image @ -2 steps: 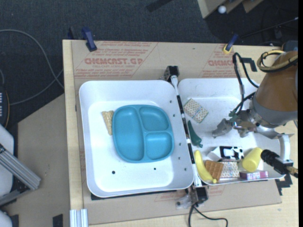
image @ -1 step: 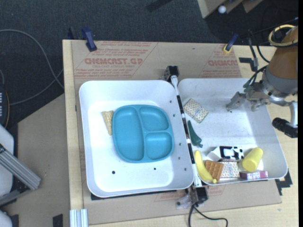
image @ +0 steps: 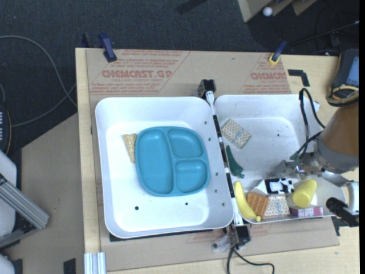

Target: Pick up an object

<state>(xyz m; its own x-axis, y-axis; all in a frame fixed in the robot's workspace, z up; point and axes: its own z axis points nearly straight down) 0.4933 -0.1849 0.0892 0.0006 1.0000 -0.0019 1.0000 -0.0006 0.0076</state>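
Observation:
My gripper point(image: 292, 166) reaches into the right bin point(image: 262, 104) from the right, low over its front half. Just below it lie a small black-and-white item point(image: 278, 185) and a yellow cylinder point(image: 304, 193). Along the bin's front wall sit a banana point(image: 244, 202), a brown waffle piece point(image: 258, 202), a speckled cracker packet point(image: 277, 206) and a pink bar point(image: 308, 212). A patterned square packet point(image: 235, 133) lies near the bin's back left. A dark green item point(image: 232, 161) rests by the left wall.
The left bin point(image: 114, 204) holds a blue divided plate point(image: 171, 160) with a tan cracker point(image: 130, 145) at its left edge. A black cable point(image: 305, 110) loops over the right bin's far corner. Clamps point(image: 106, 47) grip the bench's back edge.

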